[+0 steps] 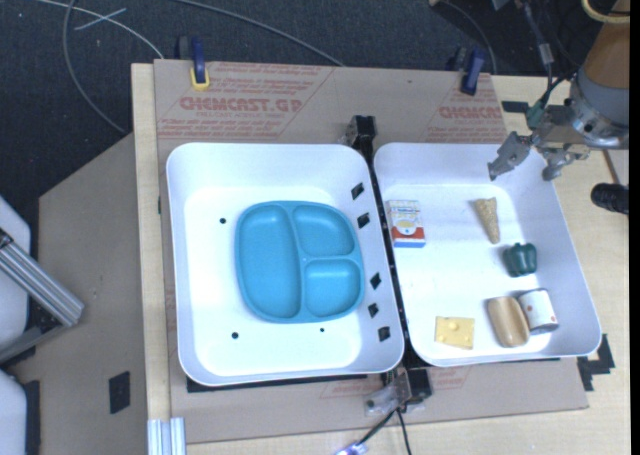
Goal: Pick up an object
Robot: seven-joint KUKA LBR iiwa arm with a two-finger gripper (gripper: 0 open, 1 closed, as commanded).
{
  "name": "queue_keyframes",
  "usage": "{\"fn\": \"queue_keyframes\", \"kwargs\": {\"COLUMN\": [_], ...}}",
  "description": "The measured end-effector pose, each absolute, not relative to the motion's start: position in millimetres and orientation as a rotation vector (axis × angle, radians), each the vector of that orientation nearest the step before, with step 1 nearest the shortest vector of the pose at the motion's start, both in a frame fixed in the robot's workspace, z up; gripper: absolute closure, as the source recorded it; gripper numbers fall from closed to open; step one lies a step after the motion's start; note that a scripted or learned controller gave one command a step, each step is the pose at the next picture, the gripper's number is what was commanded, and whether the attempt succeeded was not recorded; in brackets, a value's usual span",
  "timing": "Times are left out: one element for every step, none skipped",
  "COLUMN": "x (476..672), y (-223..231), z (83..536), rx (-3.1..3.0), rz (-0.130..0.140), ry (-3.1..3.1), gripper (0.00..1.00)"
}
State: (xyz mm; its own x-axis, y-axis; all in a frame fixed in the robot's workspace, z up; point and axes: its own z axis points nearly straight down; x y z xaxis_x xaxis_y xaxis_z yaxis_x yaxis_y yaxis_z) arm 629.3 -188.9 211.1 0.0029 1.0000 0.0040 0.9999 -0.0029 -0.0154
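Note:
My gripper [527, 164] hangs open over the far right part of the right bin [430, 165], with nothing between its fingers. Below it in that bin lie a tan cone [487, 218], a small red and white carton [405, 222], a dark green pepper-like piece [519, 259], a brown bread-like roll [506, 322], a white can with a red band [539, 310] and a yellow cheese slice [455, 332]. The cone is the closest thing to the fingers, a little toward the near left of them.
The left bin [190, 243] holds a blue divided plate [299, 260]. Black clips line the divider between the bins [378, 243]. Blue clamps [199, 59] hold the board at the far edge. Cables run across the dark floor beyond.

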Motion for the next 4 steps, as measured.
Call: {"fn": "queue_keyframes", "kwargs": {"x": [632.4, 642.4, 642.9, 642.4], "y": [-188, -186, -190, -190], "z": [220, 168, 125, 83], "rx": [-2.22, -2.216, -2.217, -2.217], "rz": [0.0, 0.004, 0.005, 0.004], "ry": [-2.221, -2.22, -2.218, -2.219], "gripper": [0.0, 0.0, 0.0, 0.0]}}
